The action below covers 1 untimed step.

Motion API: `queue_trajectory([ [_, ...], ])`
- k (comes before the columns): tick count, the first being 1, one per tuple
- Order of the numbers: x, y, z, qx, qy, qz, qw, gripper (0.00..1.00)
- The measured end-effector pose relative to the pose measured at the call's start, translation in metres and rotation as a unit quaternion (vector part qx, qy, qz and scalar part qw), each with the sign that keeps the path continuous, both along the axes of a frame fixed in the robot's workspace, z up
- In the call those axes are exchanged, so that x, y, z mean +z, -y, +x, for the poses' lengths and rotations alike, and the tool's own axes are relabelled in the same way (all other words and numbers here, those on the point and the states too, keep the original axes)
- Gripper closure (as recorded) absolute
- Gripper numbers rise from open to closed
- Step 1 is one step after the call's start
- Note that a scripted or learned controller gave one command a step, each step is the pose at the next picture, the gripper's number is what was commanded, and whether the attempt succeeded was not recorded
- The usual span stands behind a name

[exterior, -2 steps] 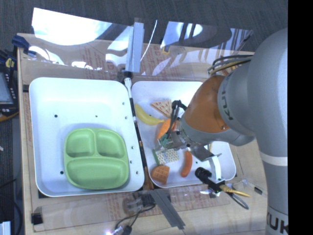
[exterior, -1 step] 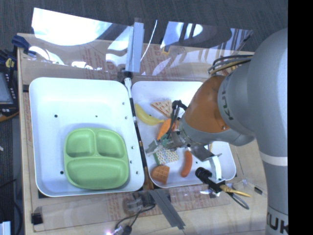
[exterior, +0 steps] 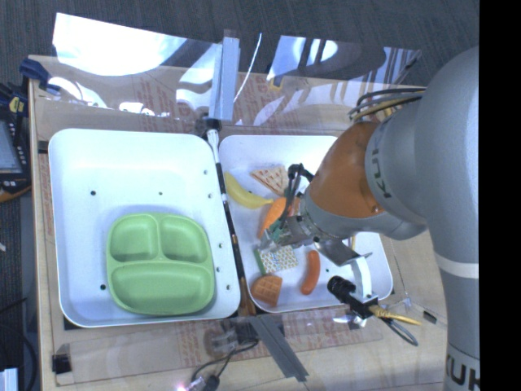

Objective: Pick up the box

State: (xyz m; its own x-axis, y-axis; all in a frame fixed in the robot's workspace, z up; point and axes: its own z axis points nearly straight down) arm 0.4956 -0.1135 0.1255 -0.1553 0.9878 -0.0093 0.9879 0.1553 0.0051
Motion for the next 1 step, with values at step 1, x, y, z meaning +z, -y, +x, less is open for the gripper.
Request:
queue_trajectory([
  [1, 0.0000, 0.0000, 0.0000, 0.000, 0.000, -0.0001, 1.0000, 0.00],
])
